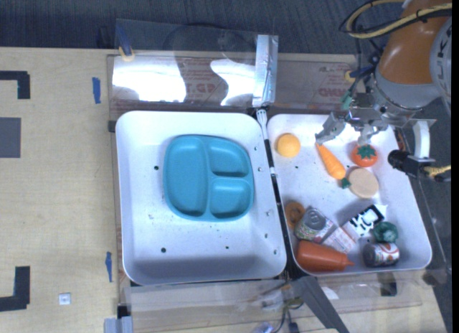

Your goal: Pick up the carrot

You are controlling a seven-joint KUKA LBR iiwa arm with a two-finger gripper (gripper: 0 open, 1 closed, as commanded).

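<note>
Camera view: the gripper (349, 128) is seen above the far part of the right bin (419, 213), its two fingers spread apart with nothing between them. The carrot (331, 161) lies on the bin floor just below and between the fingertips, tilted, near a yellow ball (287, 145) and a small tomato (363, 155). A blue divided plate (209, 177) is held in the left bin (136, 202).

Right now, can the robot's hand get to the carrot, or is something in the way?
Probably yes. The hand hangs open just above the carrot, which lies bare on the bin floor. The tomato and the yellow ball sit off to either side, so nothing covers it.
</note>
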